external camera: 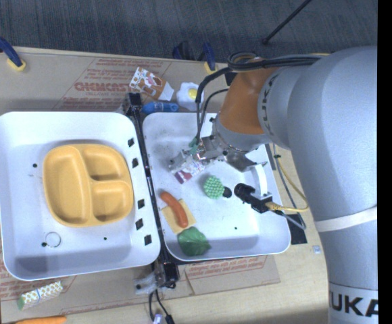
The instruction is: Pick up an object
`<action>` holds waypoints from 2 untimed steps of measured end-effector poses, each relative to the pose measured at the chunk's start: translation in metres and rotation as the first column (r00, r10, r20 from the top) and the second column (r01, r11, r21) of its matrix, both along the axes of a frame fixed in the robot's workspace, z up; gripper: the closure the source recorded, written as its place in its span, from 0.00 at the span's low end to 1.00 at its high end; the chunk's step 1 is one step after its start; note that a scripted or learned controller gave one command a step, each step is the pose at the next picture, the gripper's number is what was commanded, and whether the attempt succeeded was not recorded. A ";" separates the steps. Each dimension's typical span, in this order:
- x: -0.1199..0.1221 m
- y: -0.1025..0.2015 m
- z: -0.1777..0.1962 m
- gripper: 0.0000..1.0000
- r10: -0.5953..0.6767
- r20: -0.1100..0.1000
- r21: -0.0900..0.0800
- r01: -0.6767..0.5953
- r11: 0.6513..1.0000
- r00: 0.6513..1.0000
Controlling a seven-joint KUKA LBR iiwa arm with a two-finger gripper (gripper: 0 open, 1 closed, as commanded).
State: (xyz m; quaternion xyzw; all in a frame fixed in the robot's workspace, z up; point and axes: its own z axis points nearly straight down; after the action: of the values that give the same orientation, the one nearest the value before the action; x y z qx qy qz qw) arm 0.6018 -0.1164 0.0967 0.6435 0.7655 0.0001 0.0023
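Note:
My gripper (184, 160) is low in the right bin (277, 238), over its upper middle, reaching in from the right. A small red and white object (184, 175) lies just under its tip, and I cannot make out whether it is gripped. Right of that sits a green bumpy ball (213, 186). An orange-red sausage (174, 208) rests on a yellow slice (184, 221) near the bin's left wall. A green leafy piece (193, 241) lies by the front wall.
The left bin (13, 248) holds a yellow divided plate (88, 181). Behind the bins lie a printed packet (145, 81), a blue object (159, 106) and a yellow one (190, 93). Another packet (40, 293) lies at the bench's front left.

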 end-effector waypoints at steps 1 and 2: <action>0.002 0.004 0.011 1.00 0.007 0.003 0.004 -0.007 1.000 1.000; -0.033 0.000 0.091 1.00 -0.221 -0.006 0.001 0.221 0.975 0.975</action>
State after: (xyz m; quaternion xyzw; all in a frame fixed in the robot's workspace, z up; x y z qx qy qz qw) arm 0.5691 -0.1165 0.1881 0.7244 0.6893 -0.0013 -0.0007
